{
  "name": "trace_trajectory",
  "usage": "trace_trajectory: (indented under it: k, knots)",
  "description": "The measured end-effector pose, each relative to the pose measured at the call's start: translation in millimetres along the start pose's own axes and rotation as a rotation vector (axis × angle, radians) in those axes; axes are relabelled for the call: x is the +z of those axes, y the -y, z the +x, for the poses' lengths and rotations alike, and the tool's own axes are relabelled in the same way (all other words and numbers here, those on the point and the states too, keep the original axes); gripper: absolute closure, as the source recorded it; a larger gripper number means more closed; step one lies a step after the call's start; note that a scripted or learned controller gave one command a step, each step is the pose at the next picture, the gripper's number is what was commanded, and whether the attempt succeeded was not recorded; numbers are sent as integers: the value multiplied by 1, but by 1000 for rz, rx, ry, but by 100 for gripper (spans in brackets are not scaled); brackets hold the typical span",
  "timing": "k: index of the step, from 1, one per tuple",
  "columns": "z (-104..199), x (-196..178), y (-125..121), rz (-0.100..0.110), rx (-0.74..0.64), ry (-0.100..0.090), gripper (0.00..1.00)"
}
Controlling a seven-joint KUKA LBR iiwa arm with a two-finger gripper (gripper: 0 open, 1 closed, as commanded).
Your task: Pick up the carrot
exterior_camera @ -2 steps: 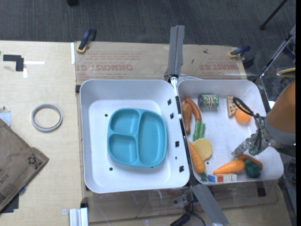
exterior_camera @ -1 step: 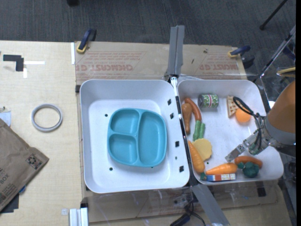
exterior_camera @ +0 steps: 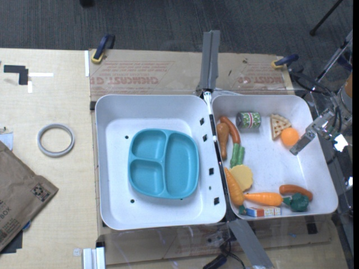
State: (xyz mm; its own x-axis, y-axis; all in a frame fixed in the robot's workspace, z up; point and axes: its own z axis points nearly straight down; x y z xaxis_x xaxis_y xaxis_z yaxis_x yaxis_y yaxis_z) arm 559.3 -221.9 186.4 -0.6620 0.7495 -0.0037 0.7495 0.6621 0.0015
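- Far left of bench: tape ring [exterior_camera: 56, 139] and brown box [exterior_camera: 19, 192], well apart from the bins.
- Left bin [exterior_camera: 109, 167]: blue tray [exterior_camera: 165, 163], three compartments, nothing in them.
- Right bin [exterior_camera: 269, 170], left wall: hot dog [exterior_camera: 226, 132] up top, green pod [exterior_camera: 237, 153] below it, yellow slice [exterior_camera: 243, 176], then a carrot [exterior_camera: 234, 188] lying slanted against the wall.
- Near front wall: second carrot [exterior_camera: 263, 198], lying roughly level, tip toward the left, green top [exterior_camera: 297, 203] at the right end; small carton [exterior_camera: 263, 211] just below, red sausage [exterior_camera: 295, 190] just above the green end.
- Back of right bin: can [exterior_camera: 248, 120], waffle wedge [exterior_camera: 279, 125], orange ball [exterior_camera: 289, 137].
- Right edge: gripper [exterior_camera: 305, 140] just beside the ball, over the bin's right side, well apart from both carrots; claw state cannot be told, too small and blurred.
- Step in hand, as a judgement: approach only; nothing grasped, carrot not yet reached.
- Next move calls for: travel toward the front of the bin, fingers set across the level carrot's body, descent clear of sausage and carton, which crowd it closely.
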Motion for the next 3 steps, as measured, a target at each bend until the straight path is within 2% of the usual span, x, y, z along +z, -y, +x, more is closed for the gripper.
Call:
trace_trajectory:
  k: [1,2,3]
  knots:
    - [-32,93,-37,0,84,1,0]
    - [-35,93,-41,-2,-264,3,0]
    - [-15,94,-17,0,-125,-2,0]
